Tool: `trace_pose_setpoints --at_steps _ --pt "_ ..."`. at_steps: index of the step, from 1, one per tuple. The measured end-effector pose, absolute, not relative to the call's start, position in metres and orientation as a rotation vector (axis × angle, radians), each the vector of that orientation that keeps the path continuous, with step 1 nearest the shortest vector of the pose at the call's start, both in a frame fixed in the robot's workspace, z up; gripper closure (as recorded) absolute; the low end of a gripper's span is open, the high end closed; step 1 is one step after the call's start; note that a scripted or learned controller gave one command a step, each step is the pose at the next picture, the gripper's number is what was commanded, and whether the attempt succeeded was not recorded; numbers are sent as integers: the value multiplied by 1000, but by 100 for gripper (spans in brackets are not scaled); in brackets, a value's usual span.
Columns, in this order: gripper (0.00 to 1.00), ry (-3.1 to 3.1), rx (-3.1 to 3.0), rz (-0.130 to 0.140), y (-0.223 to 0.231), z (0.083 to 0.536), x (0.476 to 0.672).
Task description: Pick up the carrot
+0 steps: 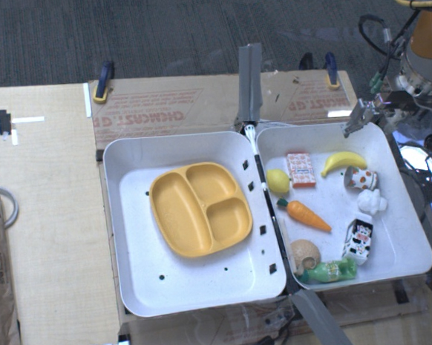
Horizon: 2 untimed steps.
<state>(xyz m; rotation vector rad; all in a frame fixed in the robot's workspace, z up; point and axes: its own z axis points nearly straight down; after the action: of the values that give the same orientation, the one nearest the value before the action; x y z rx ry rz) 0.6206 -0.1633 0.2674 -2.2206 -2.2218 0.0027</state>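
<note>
The carrot (307, 214), orange with a green top, lies flat in the middle of the right bin (405, 190), its tip pointing toward the lower right. My gripper (358, 117) hangs over the far right corner of that bin, well above and to the right of the carrot. It is apart from the carrot, with a banana between them. Nothing shows in the gripper.
Around the carrot lie a lemon (278, 181), a pink box (300, 169), a banana (342, 161), a spotted white toy (359, 179), a cow-print carton (360, 240), a tan round item (305, 253) and a green item (329, 271). A yellow divided plate (201, 207) sits in the left bin (131, 234).
</note>
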Motion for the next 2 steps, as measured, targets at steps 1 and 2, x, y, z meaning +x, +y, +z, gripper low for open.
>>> trace_pose_setpoints --at_steps 1,2 --pt "0 -2209 -2232 5 -111 186 578" --pt "0 -2556 -1823 3 -95 122 525"
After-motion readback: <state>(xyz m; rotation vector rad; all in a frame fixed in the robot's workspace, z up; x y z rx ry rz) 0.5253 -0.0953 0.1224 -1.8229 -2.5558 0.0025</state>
